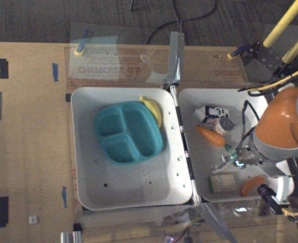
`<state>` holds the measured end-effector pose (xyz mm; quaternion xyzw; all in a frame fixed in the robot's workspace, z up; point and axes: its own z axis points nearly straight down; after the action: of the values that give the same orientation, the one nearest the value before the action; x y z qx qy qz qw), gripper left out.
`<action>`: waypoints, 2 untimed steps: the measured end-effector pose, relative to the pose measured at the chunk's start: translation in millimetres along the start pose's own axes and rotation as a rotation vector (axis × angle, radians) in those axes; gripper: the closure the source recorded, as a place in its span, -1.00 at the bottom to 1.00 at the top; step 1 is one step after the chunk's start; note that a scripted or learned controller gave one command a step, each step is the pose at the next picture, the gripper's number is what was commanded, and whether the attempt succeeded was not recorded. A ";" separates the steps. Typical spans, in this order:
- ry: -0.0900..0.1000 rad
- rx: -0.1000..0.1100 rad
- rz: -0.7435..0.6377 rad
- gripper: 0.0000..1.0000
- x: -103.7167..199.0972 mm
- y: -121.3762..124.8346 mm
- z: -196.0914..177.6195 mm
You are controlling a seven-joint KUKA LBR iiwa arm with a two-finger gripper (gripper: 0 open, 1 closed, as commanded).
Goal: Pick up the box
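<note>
A small black-and-white box lies near the back of the right bin, with a small grey round piece against its front corner. My gripper hangs over the middle of that bin, below the orange wrist band. It is well in front of the box and apart from it. A tan textured block lies just in front of the gripper, near the bin's front wall.
An orange carrot lies between the box and the gripper. Another orange piece sits right of the tan block. The left bin holds a teal divided plate with a yellow banana at its far edge.
</note>
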<state>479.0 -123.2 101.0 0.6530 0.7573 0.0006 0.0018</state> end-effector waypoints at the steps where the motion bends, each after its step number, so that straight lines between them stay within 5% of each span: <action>1: 0.019 0.000 0.630 -1.00 -82.3 -6.0 11.5; 2: 0.003 0.006 0.431 -1.00 -62.4 -10.0 4.4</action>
<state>478.3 -186.4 96.7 0.7997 0.6003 -0.0005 -0.0016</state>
